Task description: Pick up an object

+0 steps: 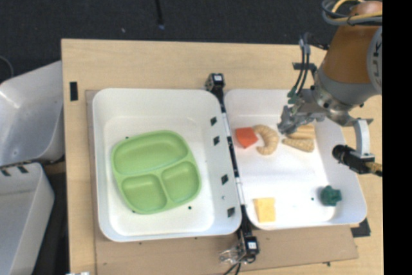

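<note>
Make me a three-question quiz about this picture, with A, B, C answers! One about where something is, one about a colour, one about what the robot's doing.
1. Where is the green divided plastic tray?
A. left white bin
B. right white bin
C. on the bare bench

2. What colour is the small square block near the right bin's front edge?
A. blue
B. yellow
C. pink

3. Where is the gripper?
A. over the green tray
B. over the right bin, by the tan curved piece
C. outside both bins

Answers: 1 A, the tray lies in the left bin. 2 B, it looks yellow. 3 B, it hangs beside that piece.

Green tray (155,171), perhaps orange block (245,137)
</note>
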`<action>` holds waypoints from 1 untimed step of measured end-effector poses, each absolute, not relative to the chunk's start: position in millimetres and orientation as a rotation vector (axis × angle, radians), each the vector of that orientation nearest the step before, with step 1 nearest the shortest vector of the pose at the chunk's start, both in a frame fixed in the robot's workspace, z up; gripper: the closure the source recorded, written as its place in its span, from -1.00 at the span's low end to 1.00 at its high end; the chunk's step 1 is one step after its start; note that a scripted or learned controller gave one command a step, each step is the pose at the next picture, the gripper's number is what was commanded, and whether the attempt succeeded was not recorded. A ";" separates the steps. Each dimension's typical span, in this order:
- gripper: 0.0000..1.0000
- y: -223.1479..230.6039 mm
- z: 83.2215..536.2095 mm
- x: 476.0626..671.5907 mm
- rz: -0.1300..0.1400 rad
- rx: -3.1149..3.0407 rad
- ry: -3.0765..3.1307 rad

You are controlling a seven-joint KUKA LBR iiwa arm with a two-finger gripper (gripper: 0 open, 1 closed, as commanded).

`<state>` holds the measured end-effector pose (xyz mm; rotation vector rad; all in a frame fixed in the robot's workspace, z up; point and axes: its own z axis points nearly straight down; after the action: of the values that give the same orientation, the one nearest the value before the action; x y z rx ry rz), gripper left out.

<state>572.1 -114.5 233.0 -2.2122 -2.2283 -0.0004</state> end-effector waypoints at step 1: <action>1.00 -56.2 228.7 591.2 -0.001 -2.213 -2.230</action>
<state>591.2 -56.2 228.7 -2.2130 -2.2297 -0.0006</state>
